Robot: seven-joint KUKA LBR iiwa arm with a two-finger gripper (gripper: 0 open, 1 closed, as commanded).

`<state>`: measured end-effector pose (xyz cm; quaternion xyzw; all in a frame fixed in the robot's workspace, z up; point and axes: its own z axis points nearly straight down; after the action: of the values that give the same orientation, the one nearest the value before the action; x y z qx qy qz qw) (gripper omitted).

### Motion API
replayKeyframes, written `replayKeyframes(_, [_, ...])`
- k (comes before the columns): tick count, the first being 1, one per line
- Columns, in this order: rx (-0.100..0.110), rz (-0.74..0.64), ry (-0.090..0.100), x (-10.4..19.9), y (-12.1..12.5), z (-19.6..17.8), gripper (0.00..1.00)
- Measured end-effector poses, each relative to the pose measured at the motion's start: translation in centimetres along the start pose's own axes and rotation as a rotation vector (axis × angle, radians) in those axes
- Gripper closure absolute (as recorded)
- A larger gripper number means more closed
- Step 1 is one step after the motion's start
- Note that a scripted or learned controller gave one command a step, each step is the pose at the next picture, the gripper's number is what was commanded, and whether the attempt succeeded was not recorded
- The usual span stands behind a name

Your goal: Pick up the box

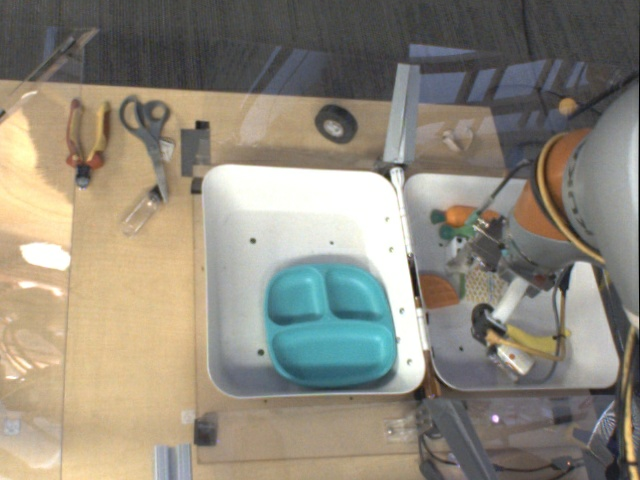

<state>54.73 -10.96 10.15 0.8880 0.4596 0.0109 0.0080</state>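
In the right bin [590,363] a small box with a speckled pattern [486,287] lies near the middle, partly hidden by the arm. My gripper [468,251] reaches down into this bin just above and left of the box, close to it. Nothing can be made out between its tips. A toy carrot, orange with a green top [453,218], lies at the bin's far left, just beyond the gripper. A round orange-brown piece [437,290] rests against the bin's left wall, left of the box.
The left bin [235,268] holds a teal divided tray [330,323] at its near right. On the bench at the left lie pliers [85,140], scissors [150,133] and a roll of tape [336,123]. A metal divider [400,118] stands between the bins.
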Motion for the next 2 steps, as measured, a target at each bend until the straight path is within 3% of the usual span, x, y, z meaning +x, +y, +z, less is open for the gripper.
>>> replayKeyframes(1, [-0.004, -0.009, 0.000, 0.1, 0.1, -1.1, 1.00])
replayKeyframes(2, [0.021, -0.173, -0.007, 5.1, -4.4, -12.5, 1.00])
